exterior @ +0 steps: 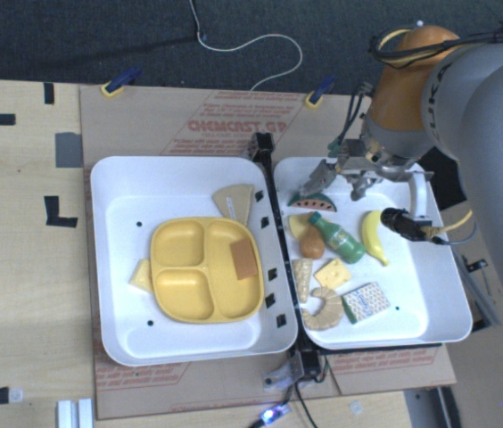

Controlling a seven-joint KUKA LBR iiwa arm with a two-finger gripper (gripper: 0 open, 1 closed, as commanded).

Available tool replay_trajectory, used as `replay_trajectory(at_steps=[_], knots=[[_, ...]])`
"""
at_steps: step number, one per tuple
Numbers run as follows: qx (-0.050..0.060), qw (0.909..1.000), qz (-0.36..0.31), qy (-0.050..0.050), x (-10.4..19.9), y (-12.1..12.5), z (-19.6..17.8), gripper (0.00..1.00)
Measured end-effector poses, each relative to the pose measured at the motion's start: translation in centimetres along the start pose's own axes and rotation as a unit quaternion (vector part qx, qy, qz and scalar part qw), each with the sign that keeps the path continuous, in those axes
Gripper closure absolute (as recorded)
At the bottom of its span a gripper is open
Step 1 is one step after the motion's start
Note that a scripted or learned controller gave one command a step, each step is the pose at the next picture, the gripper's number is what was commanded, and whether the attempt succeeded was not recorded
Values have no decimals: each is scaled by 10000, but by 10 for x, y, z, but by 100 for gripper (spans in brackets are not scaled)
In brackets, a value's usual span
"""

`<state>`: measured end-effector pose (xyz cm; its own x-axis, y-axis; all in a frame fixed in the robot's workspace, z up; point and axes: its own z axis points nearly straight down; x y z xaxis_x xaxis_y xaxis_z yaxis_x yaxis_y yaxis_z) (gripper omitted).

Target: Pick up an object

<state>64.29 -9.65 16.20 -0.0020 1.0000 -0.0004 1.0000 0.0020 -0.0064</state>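
Nearest me, a box (pixel 365 301) and bread (pixel 321 313) crowd the bottle (pixel 336 238); my gripper (pixel 339 178) hangs spread, holding nothing, above the watermelon slice (pixel 311 203).

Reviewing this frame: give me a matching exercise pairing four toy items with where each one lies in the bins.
Items:
1. yellow compartment plate
2. yellow plastic banana
3. green plastic bottle
4. brown rectangular slice

Places:
A. right bin, right of the bottle
B. on the plate's right compartment
C. middle of left bin
D. right bin, between watermelon slice and banana

Pairs: 1-C, 2-A, 3-D, 4-B

Grey arm (pixel 479 105), orange band (pixel 403 87) above wrist, black cables, metallic pincer (pixel 345 178).
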Motion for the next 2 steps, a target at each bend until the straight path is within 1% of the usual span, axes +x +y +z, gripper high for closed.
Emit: replay_trajectory(at_steps=[1, 2], knots=[[2, 10000, 4, -3, -9, -1, 53, 0], [-14, 10000, -2, -4, -8, -1, 79, 0]])
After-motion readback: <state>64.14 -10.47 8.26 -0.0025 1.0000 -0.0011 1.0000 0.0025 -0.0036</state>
